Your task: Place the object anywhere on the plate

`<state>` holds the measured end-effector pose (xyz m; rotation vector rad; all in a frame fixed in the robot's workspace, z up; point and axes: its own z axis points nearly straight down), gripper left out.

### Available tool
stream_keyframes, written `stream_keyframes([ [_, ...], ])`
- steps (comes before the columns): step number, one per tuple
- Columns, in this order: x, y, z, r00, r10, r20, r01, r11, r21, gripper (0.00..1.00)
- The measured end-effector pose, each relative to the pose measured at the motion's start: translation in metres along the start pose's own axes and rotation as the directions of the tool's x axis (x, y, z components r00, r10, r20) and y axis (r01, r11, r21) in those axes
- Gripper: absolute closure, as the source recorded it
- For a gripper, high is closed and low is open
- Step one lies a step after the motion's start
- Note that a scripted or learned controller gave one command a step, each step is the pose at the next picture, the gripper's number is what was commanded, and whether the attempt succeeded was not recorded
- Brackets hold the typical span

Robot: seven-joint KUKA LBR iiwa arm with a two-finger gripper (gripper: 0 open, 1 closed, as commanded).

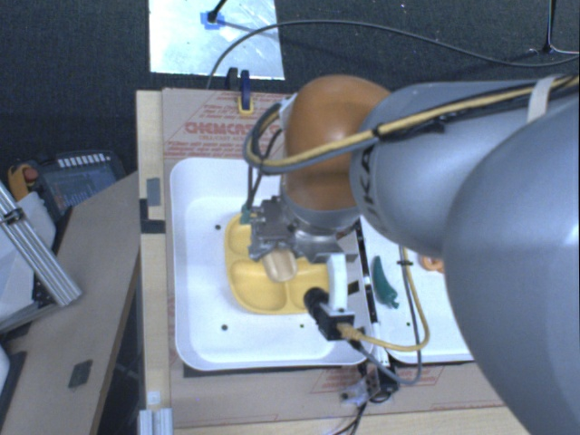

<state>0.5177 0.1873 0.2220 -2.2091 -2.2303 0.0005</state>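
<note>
The yellow divided plate (256,290) lies in the left white bin (195,270), directly under the claw (272,259). Just beneath the claw, over the plate, sits a small beige, cork-like object (281,264); whether the claw grips it I cannot tell. It looks light and rigid, best pinched across its middle.

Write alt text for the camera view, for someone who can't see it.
A grey robot arm with an orange band reaches in from the right, its gripper low over a yellow divided plate in the left shallow white bin. A pale tan object shows just beneath the gripper, over the plate. A small teal object lies in the right bin.
</note>
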Motion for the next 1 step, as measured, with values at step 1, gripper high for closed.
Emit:
stream_keyframes([
  [1,-0.0030,0.0014,-0.0003,1.000,0.006,0.001,-0.006,1.000,-0.002,0.00],
])
